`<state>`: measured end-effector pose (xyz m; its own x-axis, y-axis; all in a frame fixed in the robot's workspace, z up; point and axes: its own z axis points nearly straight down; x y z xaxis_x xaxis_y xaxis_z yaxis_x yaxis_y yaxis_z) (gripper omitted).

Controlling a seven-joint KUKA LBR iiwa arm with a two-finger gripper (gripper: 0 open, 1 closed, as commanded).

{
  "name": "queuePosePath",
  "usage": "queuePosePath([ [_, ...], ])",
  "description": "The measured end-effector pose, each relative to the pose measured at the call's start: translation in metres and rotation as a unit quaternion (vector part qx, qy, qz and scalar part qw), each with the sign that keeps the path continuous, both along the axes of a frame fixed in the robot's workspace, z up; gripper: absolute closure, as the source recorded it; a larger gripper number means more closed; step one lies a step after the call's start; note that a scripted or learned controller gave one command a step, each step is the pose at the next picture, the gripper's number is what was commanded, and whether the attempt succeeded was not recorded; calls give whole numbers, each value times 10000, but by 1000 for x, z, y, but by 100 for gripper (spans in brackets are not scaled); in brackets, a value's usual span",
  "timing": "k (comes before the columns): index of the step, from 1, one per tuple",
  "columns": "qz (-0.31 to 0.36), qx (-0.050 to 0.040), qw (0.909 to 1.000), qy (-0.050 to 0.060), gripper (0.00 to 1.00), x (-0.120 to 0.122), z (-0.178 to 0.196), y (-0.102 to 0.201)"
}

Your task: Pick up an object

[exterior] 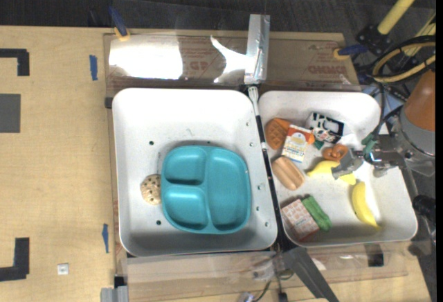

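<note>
Camera view: we note the gripper (348, 167) low in the right bin (394, 224), near its right edge, over a small yellow piece (321, 169); grip state unreadable. We judge it descending to grasp. Banana (363, 203) lies just beside.

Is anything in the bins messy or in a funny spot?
A little. The cookie sits on the left bin's floor beside the teal divided plate, not on it. The toy food in the right bin lies jumbled together. Nothing looks spilled or broken.
</note>
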<state>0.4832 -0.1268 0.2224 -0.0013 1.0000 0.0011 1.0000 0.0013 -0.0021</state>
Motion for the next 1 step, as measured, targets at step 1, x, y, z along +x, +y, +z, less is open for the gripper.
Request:
queuePosePath([
  [1,1311,-5,9914,-38,0,51,-125,32],
])
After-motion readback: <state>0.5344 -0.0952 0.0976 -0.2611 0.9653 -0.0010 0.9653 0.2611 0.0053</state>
